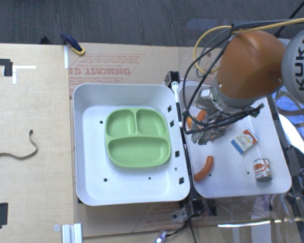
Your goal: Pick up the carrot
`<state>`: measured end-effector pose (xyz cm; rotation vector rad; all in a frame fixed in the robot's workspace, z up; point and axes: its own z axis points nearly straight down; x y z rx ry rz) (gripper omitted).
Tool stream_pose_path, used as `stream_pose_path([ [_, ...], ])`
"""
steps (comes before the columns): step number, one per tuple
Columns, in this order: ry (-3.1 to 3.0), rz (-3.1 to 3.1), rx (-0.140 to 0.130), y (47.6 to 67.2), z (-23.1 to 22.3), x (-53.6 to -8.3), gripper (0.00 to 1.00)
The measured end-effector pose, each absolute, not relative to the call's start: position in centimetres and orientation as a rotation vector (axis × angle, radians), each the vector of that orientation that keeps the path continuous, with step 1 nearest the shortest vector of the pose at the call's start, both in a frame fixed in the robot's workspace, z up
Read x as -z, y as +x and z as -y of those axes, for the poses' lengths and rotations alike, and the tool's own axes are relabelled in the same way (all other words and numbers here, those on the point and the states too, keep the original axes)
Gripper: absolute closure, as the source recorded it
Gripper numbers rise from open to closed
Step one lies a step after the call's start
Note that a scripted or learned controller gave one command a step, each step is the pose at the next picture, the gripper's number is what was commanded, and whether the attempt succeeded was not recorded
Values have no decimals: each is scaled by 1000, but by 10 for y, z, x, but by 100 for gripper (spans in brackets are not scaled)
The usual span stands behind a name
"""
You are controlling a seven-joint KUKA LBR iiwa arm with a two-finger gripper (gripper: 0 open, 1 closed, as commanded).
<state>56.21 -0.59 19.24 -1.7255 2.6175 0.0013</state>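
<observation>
The carrot (199,116) shows as small orange patches at the left edge of the right bin (273,186), mostly hidden by the arm. My gripper (209,130) hangs low over that spot, directly under the orange wrist band (251,65), with its dark body right against the carrot. Cables and the wrist cover the contact between gripper and carrot, so a hold on it cannot be made out.
In the right bin lie a reddish sausage (203,168), a small blue and white box (244,141) and a small can (262,170). The left bin (86,186) holds a green divided plate (138,137). Yellow and black cables loop above the arm.
</observation>
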Motion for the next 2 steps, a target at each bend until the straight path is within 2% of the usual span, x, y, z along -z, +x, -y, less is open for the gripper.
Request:
stream_pose_path([
  [2, -1716, -2609, -2, 566, 3, -211, 100],
])
